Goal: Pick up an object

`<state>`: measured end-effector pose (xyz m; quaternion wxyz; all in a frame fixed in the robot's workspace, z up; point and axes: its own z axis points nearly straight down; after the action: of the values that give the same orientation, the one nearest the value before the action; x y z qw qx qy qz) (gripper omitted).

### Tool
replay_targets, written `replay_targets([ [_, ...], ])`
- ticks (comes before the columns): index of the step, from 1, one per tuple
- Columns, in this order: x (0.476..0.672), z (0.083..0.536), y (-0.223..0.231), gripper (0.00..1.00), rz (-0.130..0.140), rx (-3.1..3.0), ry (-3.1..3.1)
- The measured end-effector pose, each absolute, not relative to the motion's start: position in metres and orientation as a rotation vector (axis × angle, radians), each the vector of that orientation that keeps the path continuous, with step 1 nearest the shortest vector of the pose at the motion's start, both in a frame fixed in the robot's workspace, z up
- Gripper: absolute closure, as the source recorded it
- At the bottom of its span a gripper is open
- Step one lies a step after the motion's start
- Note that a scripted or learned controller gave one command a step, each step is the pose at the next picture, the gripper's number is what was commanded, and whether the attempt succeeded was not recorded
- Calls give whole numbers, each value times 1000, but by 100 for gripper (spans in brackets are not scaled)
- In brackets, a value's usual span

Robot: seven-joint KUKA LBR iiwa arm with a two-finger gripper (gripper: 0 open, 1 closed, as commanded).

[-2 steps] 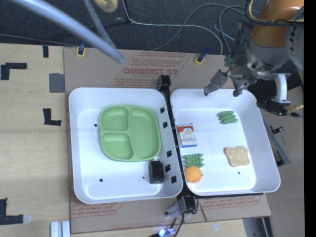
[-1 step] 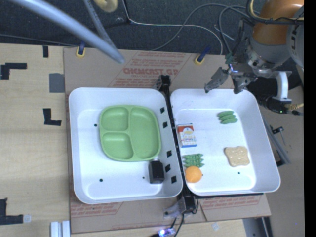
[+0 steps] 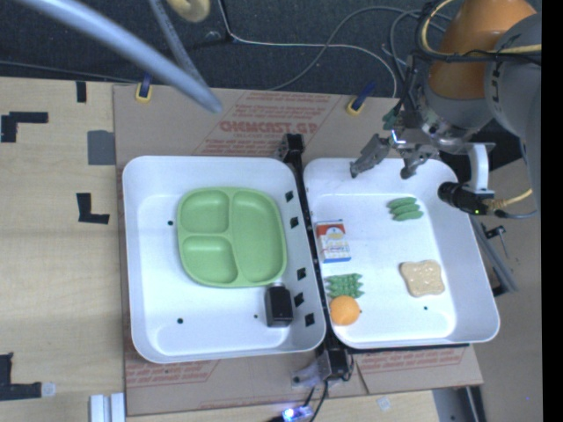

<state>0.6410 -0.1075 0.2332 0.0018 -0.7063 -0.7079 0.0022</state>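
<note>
1. Camera view shows you two white bins: the right bin (image 3: 466, 262) holds one bean pod (image 3: 405, 207), carton (image 3: 333, 242), toast slice (image 3: 423, 278), orange (image 3: 344, 310), green bundle (image 3: 343, 284).
2. Above the right bin's far edge, the gripper (image 3: 393, 160) hangs spread, empty.
3. Left of it: one green tray (image 3: 232, 237), cardboard (image 3: 264, 117) beneath.

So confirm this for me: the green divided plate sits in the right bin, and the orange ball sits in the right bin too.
Not quite. The camera view shows the green divided plate in the left white bin, not the right. The orange ball does sit in the right white bin.
</note>
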Motion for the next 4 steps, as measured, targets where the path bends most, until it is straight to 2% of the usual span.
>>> replay_targets([
  [1, 645, 175, -99, 0, 8, -2216, -2221],
  [2, 635, 115, -94, 0, 9, -2216, -2219],
  [3, 637, 129, -94, 100, 4, -2218, -2223],
  [4, 639, 171, -95, 100, -2, -2221, -2224],
])
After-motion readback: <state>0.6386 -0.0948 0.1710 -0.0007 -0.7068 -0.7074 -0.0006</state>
